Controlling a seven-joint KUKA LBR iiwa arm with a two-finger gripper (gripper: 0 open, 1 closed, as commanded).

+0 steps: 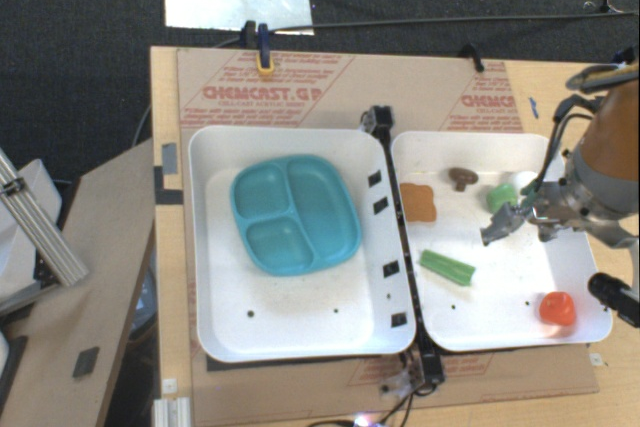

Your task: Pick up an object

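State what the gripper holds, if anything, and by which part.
It cannot be told. The gripper sits in the right bin just below a green object, with nothing visibly between it.

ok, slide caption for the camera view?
Gripper over right bin of small items; teal tray in left bin.

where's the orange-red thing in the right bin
It sits in the near right corner of the right bin, at, well apart from the green stick to its left.
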